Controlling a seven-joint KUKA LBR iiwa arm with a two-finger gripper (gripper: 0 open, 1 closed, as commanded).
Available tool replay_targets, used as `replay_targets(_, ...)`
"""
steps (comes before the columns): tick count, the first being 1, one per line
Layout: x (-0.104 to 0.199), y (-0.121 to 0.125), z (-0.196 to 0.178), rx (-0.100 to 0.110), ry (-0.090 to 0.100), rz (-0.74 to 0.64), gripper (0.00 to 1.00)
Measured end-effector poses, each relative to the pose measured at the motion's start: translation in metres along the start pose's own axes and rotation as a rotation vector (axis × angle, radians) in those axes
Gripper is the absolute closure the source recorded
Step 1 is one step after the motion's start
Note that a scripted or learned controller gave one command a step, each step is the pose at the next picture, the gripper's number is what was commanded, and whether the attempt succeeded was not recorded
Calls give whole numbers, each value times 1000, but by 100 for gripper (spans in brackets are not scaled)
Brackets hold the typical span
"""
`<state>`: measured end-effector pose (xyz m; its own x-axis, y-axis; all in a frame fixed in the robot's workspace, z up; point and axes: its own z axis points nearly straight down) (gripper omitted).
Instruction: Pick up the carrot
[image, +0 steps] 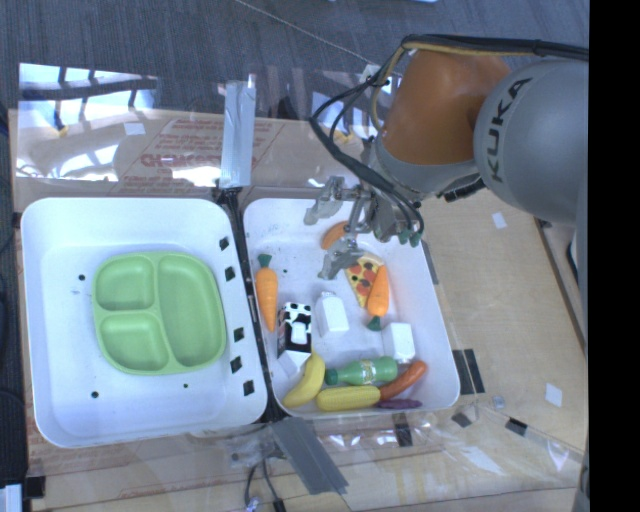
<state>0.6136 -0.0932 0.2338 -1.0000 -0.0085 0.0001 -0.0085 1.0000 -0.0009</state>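
While binned: two carrots (266, 296), two bananas (306, 383)

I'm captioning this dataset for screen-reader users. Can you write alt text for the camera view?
A grey robot arm's end effector hangs over the back of the right white bin, which holds toy food including a carrot along its left wall. The left bin holds a green divided plate.

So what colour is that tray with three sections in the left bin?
Light green. The tray shows clearly in the camera view, lying in the left white bin.
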Motion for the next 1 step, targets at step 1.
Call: replay_targets(1, 24, -82, 58, 0, 4, 96, 0)
